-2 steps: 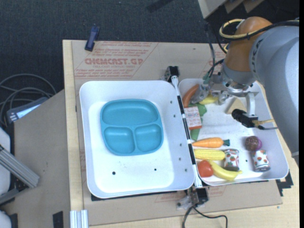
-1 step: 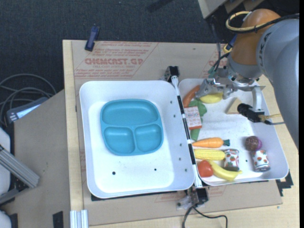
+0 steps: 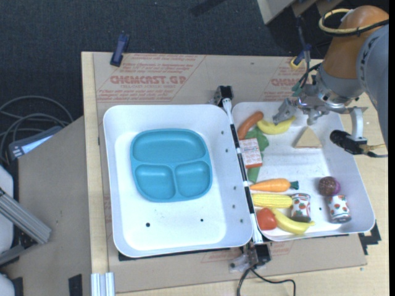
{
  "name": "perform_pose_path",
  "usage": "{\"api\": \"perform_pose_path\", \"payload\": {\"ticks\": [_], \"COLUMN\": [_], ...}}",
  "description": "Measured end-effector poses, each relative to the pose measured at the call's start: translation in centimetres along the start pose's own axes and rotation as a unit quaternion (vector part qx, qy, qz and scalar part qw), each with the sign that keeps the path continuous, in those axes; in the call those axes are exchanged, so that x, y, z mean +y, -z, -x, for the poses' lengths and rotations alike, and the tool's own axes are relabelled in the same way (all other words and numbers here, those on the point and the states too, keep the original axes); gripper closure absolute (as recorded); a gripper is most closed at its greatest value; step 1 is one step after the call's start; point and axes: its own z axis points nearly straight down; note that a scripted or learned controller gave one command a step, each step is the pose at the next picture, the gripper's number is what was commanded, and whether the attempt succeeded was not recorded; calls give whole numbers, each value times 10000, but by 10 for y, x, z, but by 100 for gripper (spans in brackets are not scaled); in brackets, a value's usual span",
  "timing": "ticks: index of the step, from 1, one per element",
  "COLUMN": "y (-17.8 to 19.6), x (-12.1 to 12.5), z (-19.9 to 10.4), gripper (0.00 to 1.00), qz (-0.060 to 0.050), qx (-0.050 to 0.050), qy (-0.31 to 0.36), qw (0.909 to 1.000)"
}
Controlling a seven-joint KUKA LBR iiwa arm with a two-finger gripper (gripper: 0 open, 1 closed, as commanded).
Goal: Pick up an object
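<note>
The tool [image 3: 295, 106] hangs over the right bin's [image 3: 358, 184] far end, apparently just touching a banana [image 3: 275, 126]; I cannot tell its state.

A robotics lab: white bins [image 3: 117, 165] on a cardboard-covered bench [image 3: 185, 73], loose cables [image 3: 31, 113].

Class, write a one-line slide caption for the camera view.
Arm poised over toy food in the right bin, gripper near a banana; blue tray in the left bin.
</note>
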Motion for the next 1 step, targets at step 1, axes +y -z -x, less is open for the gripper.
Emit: {"api": "perform_pose_path", "payload": {"ticks": [1], "y": [-31], "x": [1], "z": [50], "gripper": [0], "qz": [18], "qx": [-10], "qy": [0], "qw": [10000]}}
